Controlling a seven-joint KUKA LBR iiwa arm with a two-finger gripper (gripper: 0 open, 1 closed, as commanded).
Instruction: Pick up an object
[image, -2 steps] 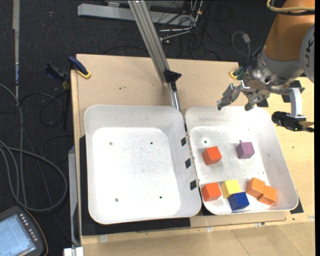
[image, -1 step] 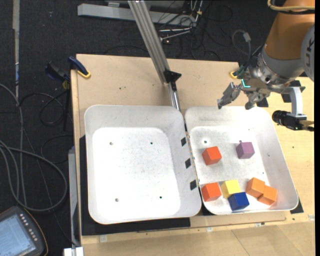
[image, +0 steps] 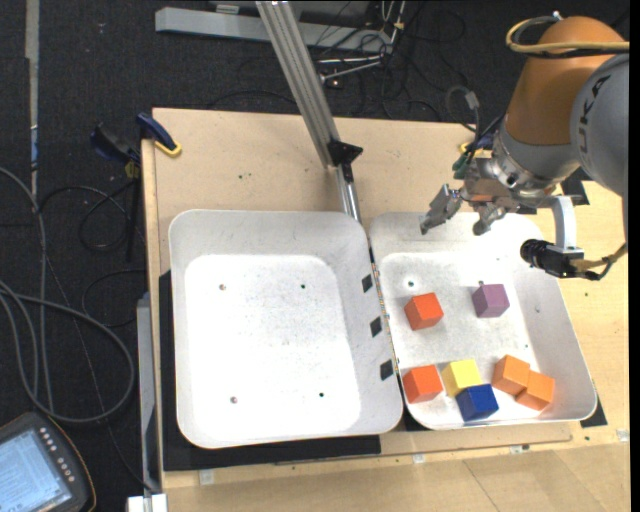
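Below the gripper (image: 460, 217), matt blocks (image: 424, 310) lie in a smooth white plastic-looking bin (image: 560, 330); the bench (image: 250, 165) looks like bare wood.

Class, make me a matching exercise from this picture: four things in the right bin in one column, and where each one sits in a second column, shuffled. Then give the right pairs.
Things:
1. purple block
2. blue block
3. yellow block
4. gripper

Places:
A. between two orange blocks in the near row
B. above the bin's far edge
C. alone towards the right, in the middle of the bin
D. at the near rim, just in front of the yellow one

Pairs: 1-C, 2-D, 3-A, 4-B
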